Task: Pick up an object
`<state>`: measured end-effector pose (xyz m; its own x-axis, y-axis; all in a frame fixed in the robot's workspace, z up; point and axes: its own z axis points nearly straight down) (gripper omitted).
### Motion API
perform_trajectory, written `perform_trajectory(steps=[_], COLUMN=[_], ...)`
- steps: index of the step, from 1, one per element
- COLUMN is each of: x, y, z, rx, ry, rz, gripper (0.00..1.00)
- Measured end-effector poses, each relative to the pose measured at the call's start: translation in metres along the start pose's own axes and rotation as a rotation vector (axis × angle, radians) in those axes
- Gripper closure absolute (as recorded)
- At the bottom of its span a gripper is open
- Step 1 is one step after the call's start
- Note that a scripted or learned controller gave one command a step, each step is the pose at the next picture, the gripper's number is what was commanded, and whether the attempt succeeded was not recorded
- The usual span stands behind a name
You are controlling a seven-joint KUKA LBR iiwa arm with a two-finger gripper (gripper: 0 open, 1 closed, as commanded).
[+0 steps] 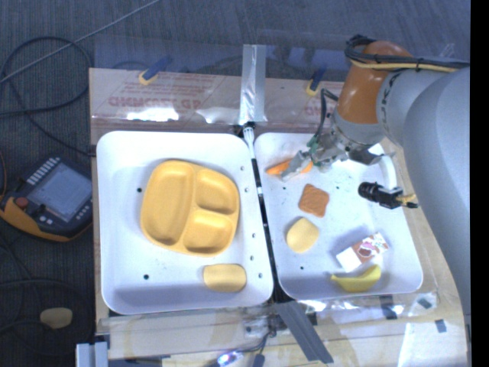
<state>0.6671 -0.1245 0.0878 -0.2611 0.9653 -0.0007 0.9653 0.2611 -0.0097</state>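
My gripper (299, 165) hangs low over the back left part of the right bin (405, 277), reaching in from the right under the orange-banded wrist. An orange carrot-like piece (276, 167) lies right at its tip, close to the bin's left wall. Whether the carrot is gripped is not clear. Further forward in the same bin are a brown square cracker (314, 200), a pale yellow lump (302, 235), a small white and red carton (364, 252) and a yellow banana (356, 280).
The left bin (114, 281) holds a yellow divided plate (191, 205) and a yellow bun-shaped piece (225, 277) at its front. A metal divider (260, 205) separates the bins. A pendant (50, 201) lies on the floor to the left.
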Motion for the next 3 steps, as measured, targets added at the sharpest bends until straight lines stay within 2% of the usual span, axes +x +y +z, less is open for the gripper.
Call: perform_trajectory(steps=[1,2,3], x=[-0.0022,-0.0007,0.0073], y=[-0.002,-0.0002,-0.0026], z=[-0.0087,-0.0093,-0.0008], rx=[0.005,0.0,-0.013], ry=[-0.002,-0.002,-0.008], rz=[0.001,0.0,-0.015], gripper=[1.0,0.0,0.0])
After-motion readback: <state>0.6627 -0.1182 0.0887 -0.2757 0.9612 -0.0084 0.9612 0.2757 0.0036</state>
